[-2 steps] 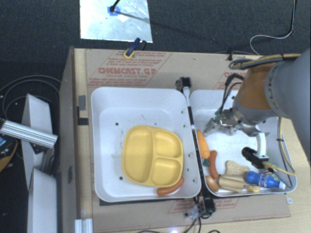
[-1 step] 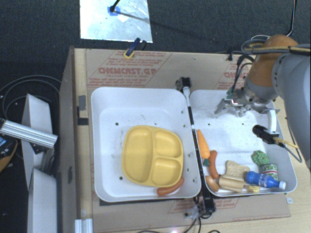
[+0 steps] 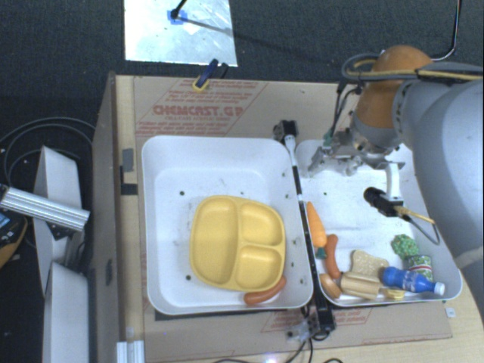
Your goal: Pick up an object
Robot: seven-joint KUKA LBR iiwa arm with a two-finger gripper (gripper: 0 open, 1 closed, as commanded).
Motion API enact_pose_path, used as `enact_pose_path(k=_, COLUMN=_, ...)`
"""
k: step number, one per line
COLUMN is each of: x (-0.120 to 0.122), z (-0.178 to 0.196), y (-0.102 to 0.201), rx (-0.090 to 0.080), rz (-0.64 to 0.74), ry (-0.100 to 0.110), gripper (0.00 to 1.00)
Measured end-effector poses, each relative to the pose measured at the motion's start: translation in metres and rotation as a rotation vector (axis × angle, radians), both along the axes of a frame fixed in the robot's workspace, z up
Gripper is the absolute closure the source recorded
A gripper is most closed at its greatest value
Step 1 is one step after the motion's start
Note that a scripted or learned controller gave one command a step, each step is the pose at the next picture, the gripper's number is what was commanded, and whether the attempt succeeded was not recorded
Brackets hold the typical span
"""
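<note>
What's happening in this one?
The arm's claw is over the far end of the right bin, and nothing can be seen held in it. The carrot, bread slice and blue bottle lie at that bin's near end. The left bin holds a yellow divided plate and a sausage.

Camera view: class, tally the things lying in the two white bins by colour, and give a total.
Yellow: 1, the divided plate
Orange: 3, the carrot, a sausage, a slim piece
Green: 2, the broccoli, a can
Blue: 1, the bottle
Tan: 2, the bread slice, a wooden stick
Total: 9; the crowded corner may hide more.
</note>
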State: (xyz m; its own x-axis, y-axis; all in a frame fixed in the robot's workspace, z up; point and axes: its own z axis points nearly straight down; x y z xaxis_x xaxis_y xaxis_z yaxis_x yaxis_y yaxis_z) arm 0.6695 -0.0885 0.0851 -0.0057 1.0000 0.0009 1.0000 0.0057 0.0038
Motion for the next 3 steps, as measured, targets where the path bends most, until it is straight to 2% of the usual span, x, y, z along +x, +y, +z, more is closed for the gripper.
enact_pose_path(k=1, x=-0.079, z=-0.001, y=-0.02, rx=-0.002, rz=-0.005, ry=0.003, gripper=0.0)
enact_pose_path(k=2, x=0.0, z=0.0, y=-0.066, rx=-0.002, rz=-0.002, ry=0.0, gripper=0.0)
enact_pose_path(k=3, x=-0.072, z=-0.001, y=-0.118, rx=-0.003, rz=-0.004, ry=0.003, gripper=0.0)
